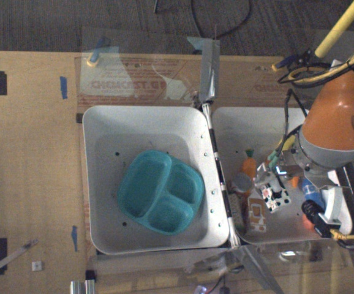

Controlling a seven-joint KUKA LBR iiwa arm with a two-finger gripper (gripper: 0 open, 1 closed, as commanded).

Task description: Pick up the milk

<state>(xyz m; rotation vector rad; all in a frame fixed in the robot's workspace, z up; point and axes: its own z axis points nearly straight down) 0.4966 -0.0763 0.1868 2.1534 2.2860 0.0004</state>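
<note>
A single fixed camera hangs above the tan wooden bench and looks down at a slight slant, far enough back to take in both shallow white plastic bins: the left bin sits near the centre of the frame, the right bin towards the right edge. The top of the frame reaches past the bench to dark grey carpet. The grey and orange arm enters from the right.

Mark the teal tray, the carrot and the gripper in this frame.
teal tray (160, 192), camera view, on the ridge where its three compartments meet.
carrot (249, 166), camera view, on its orange body.
gripper (274, 190), camera view, on its lower end over the right bin's floor.
</note>
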